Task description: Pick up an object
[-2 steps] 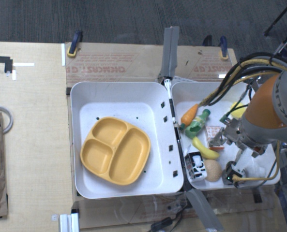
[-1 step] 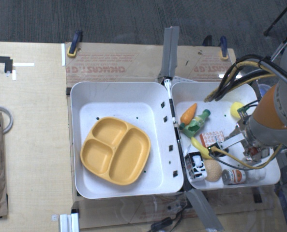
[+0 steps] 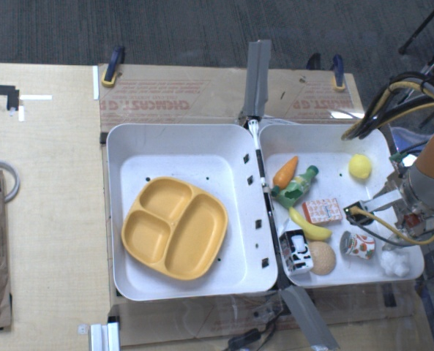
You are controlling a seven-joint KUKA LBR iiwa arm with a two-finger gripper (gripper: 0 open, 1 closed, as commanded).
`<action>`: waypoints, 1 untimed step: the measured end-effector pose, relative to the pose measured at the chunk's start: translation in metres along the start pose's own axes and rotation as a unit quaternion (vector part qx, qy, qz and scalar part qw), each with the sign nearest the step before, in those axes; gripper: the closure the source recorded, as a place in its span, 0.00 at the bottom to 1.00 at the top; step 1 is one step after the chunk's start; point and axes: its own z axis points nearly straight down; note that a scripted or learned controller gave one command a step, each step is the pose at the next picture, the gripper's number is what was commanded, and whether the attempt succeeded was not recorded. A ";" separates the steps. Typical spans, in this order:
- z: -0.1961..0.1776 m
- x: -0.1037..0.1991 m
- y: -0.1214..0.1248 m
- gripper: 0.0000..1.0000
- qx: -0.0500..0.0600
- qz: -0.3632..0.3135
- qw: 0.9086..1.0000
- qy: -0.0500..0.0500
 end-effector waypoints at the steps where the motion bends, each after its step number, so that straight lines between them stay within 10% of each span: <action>1: -0.025 -0.019 0.025 0.00 -0.001 0.014 1.000 -0.016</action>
